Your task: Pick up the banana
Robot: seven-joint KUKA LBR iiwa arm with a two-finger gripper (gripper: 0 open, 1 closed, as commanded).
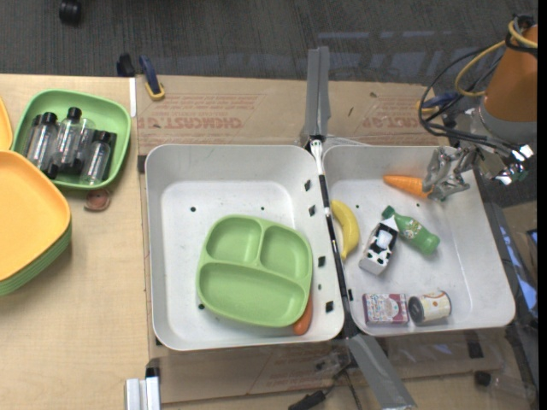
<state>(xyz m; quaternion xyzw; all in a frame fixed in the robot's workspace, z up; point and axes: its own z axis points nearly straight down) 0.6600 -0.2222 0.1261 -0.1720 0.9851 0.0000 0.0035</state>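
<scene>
A yellow banana [344, 226] is lying against the white bin's [487, 246] left wall. Showing right of the banana: a black-and-white cow-patterned carton [379, 248], a green bottle [414, 232], an orange carrot [405, 184] (farther back), a pink box [385, 308] and a red-labelled can [429, 307].

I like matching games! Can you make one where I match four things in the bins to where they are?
Things:
1. banana
2. green plate
3. carrot
4. small can

Places:
A. in the left bin
B. next to the gripper
C. against the right bin's left wall
D. near the right bin's front edge

Pairs: 1-C, 2-A, 3-B, 4-D
</scene>
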